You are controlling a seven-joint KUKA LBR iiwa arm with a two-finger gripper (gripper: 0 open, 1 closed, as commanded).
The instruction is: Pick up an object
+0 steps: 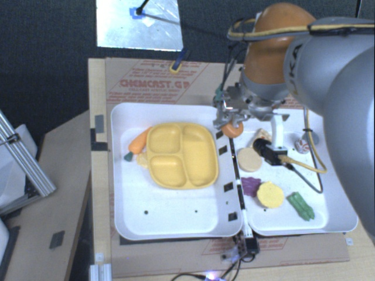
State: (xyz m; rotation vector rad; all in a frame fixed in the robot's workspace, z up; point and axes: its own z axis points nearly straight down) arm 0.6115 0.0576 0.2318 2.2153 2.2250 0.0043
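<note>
1. Tool (230, 120) hung low over the inner edge of the right white bin (337, 212), by the divider; whether it was clenched or released could not be told.
2. Small orange rounded toy piece (233, 130) lay just beneath the tool, seemingly touching it.
3. Probably light, stiff, smooth plastic; a grip across its widest part would suit.
4. Yellow compartment plate (179, 155) occupied the left white bin (126, 215).

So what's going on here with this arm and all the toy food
A grey arm reaches in over the two white bins, its gripper low over an orange piece at the right bin's left edge. A yellow divided plate and a carrot lie in the left bin.
</note>
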